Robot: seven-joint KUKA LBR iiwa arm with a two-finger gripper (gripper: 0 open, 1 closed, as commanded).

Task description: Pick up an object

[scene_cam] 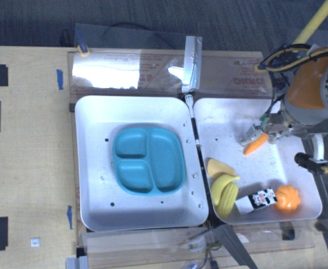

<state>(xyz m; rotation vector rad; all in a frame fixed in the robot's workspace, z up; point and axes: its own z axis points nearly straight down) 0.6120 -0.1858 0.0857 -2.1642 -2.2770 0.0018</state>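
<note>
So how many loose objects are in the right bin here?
4: a carrot at the hand up top, a yellow toy at the left wall, a small cow and an orange ball along the near edge.

Carrot at the gripper
An orange carrot (255, 145) lay tilted in the right bin (231, 114), far side, touching the gripper (263, 132).

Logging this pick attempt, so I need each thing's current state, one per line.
gripper: over the right bin, at the carrot.
carrot: tilted, by the gripper; grip unclear.
bananas: lying in the right bin.
orange fruit: resting in the right bin's corner.
blue plate: flat in the left bin.
</note>
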